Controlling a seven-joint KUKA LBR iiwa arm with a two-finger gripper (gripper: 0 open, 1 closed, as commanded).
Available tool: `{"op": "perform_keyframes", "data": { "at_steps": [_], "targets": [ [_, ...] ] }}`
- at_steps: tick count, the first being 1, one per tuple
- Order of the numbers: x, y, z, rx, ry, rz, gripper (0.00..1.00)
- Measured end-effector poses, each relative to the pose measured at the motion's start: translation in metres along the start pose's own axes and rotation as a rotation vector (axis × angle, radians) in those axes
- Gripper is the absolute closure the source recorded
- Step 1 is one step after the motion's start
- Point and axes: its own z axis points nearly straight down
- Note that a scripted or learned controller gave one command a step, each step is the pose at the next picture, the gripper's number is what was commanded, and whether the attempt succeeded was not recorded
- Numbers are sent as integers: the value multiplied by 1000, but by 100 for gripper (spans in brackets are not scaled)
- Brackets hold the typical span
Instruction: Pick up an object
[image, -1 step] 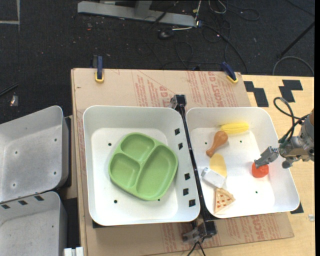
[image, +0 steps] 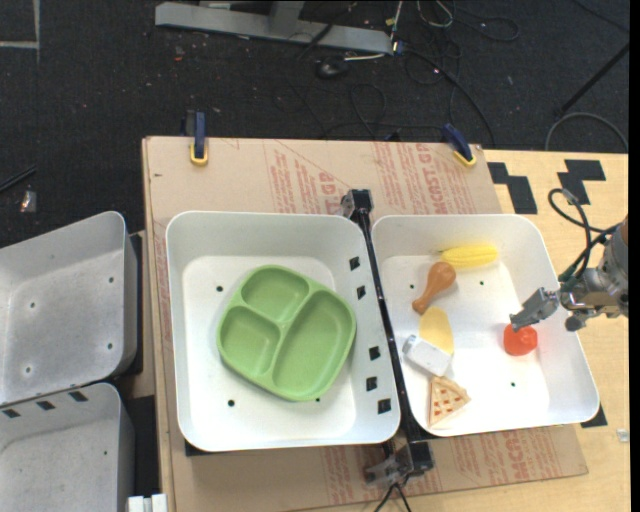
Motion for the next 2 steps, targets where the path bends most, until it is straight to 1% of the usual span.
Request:
{"op": "perform_keyframes", "data": {
  "at_steps": [1,2],
  "targets": [
    [5,7,46,1,1,1,0],
    [17,7,103,4,3,1,0]
  ]
}}
